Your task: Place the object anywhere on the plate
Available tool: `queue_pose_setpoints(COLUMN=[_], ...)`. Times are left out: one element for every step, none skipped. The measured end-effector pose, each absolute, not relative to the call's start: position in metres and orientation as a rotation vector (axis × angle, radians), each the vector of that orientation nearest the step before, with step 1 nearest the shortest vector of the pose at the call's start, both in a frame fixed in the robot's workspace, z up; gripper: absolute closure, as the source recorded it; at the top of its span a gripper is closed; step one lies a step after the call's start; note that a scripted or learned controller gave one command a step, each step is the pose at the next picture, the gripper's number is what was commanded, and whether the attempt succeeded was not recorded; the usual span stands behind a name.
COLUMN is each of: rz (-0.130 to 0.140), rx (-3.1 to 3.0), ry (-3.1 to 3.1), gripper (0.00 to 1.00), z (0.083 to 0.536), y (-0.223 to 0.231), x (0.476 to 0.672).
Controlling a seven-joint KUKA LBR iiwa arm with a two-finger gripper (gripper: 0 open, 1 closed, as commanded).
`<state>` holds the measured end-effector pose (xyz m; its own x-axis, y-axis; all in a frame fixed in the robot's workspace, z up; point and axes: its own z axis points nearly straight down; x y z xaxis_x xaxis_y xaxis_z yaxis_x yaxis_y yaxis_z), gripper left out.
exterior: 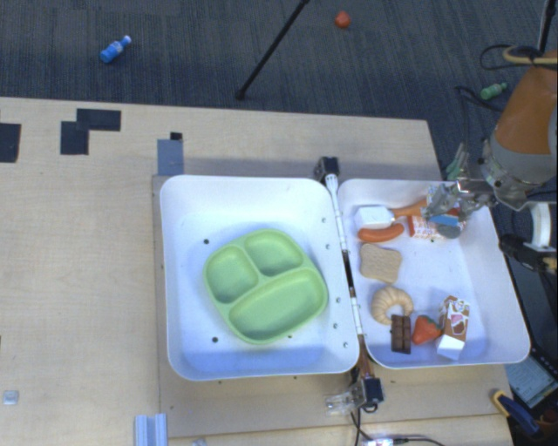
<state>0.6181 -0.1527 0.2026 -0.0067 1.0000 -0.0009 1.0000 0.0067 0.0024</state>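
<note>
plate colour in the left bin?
Light green plate, three compartments; seen in the camera view.

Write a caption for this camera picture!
Gripper hovers over toy food in the right bin; green plate waits in the left bin.

- You have a light wooden bench (78,261) carrying two shallow white bins side by side.
- On the bench's far left you can see black patches (87,129) on its surface.
- A grey block (171,157) stands just behind the left bin's (187,348) far corner.
- A black clamp (328,165) sits at the far end of the seam between the bins.
- The right bin (497,296) lies beside the left one, their rims touching.
- Beyond the bench, on the dark carpet (192,52), you'll find a small blue bottle (114,50), a red ball (343,18), and a thin black rod (275,48) lying at a slant.
</note>
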Motion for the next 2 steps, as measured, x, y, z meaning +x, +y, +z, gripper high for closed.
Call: queue_pose_setpoints(rz=[0.003, 0.001], rx=[2.214, 2.218], ry=[2.222, 2.225], gripper=[1.0, 1.0], z=[0.273, 0.201], y=[-0.201, -0.172], x=[0.617, 0.57])
